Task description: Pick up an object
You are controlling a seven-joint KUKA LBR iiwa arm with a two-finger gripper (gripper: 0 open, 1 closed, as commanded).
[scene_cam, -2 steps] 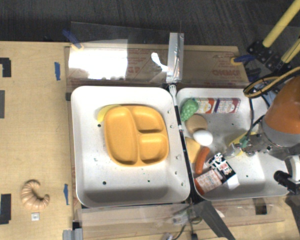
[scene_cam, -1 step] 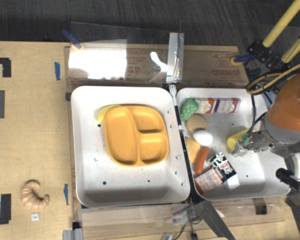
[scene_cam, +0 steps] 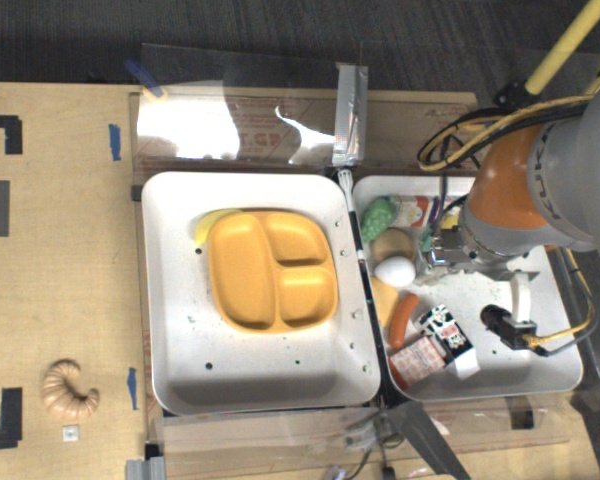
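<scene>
1. The grey arm with its orange band (scene_cam: 510,183) reaches over the right white bin (scene_cam: 565,368) from that bin's right edge. The two-finger gripper (scene_cam: 442,253) sits low over the cluster along the bin's left wall. Whether it is released or clenched cannot be told; the wrist body covers it, and nothing is seen held.

2. Candidate things to pick all lie in the right bin, crowded against its left wall: a green knobbly lump (scene_cam: 379,215) near the back-left corner, a brownish rounded item (scene_cam: 392,242) just in front of it, a white egg-shaped ball (scene_cam: 394,270), an orange carrot-shaped piece (scene_cam: 401,318), and a red-and-white printed packet (scene_cam: 430,348) toward the front-left corner, with a black-and-white patterned part on top.

3. Risk, crowding: the items touch or nearly touch. A closing grip could catch two, or push one aside and take none.

4. Risk, wall: the targets hug the left wall, so one finger may strike the rim or find no gap.

5. Risk, shape: the egg-shaped ball looks smooth and round; it would likely squirt out of a pinch that is off-centre.

6. Risk, cables: yellow and black cables (scene_cam: 460,128) loop near the wrist and could snag.

7. Count: two white bins; one orange divided plastic tray (scene_cam: 272,268) in the left white bin (scene_cam: 170,298), with a yellow edge showing at its back-left; five items in the right bin, judged; one tan curled croissant-like thing (scene_cam: 70,388) on the cardboard bench (scene_cam: 50,268), outside both bins.
</scene>
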